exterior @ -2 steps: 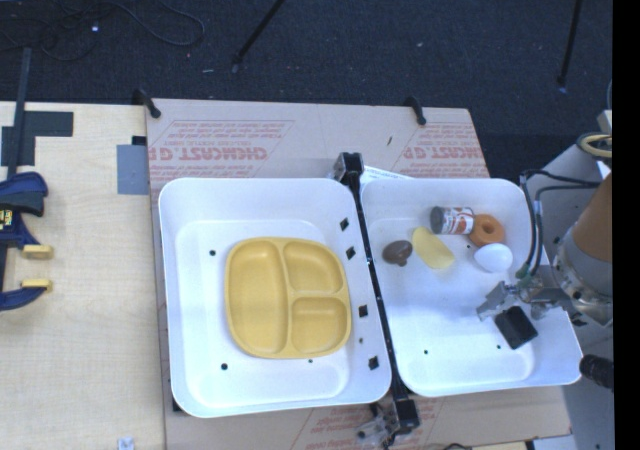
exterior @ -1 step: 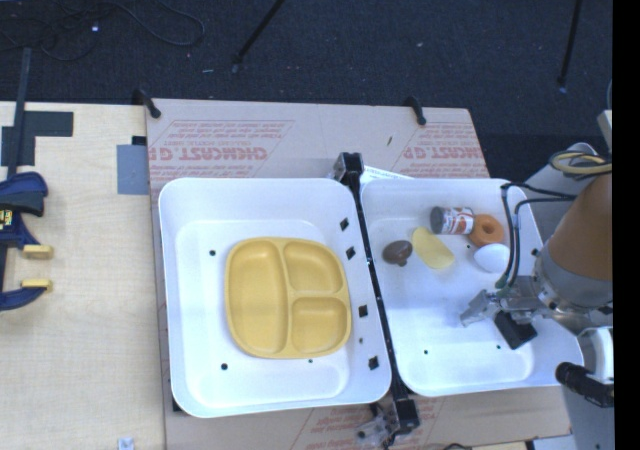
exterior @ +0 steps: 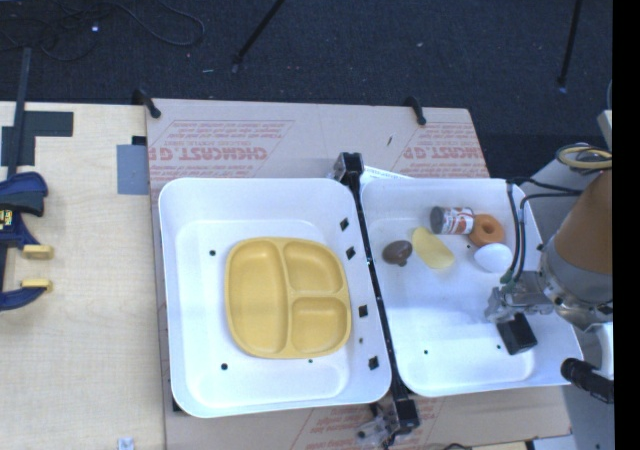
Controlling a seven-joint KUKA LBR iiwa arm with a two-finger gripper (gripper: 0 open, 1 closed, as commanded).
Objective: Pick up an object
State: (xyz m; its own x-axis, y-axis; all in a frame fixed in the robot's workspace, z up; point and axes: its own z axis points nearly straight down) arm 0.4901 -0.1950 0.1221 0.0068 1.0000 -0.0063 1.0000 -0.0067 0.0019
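The right bin (exterior: 450,368) holds a small group of objects near its far side. A brown rounded lump (exterior: 397,252) lies by the divider, with a pale yellow piece (exterior: 434,248) just right of it. Behind them a small can (exterior: 453,220) with a red and white label lies on its side next to an orange ring (exterior: 488,229). A white egg-shaped object (exterior: 492,257) rests near the right wall. My gripper (exterior: 507,304) hangs low over the right side of this bin, just in front of the white object and apart from it.
The left bin (exterior: 190,228) holds a yellow divided plate (exterior: 288,296) in its middle. A black ridge with clips (exterior: 366,278) separates the two bins. Blue clamps (exterior: 20,238) sit on the wooden bench at the far left.
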